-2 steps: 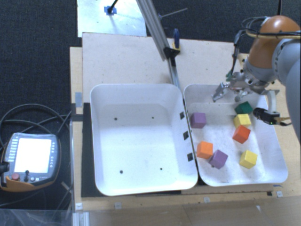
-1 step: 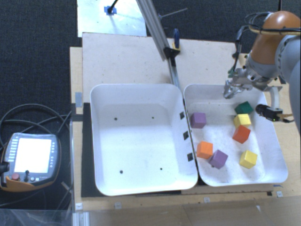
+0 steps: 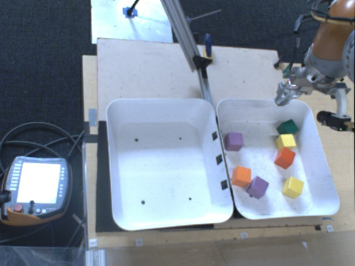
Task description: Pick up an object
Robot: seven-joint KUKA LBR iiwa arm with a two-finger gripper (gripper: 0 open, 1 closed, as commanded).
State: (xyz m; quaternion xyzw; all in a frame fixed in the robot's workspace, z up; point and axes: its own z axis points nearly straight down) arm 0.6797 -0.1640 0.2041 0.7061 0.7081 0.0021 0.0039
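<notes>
Blocks lie scattered in the right bin at frame right: a green block, two yellow, two orange, two purple. From my console I see the gripper over the bin's upper rim, just above the green block, holding nothing; I cannot tell its finger spacing.

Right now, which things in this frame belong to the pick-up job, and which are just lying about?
Job:
claw, above the right bin's far edge
right bin
green cube
yellow cubes
red-orange cube
orange cube
purple cubes

Lying about:
left bin
teach pendant with its cables
metal pole
</notes>
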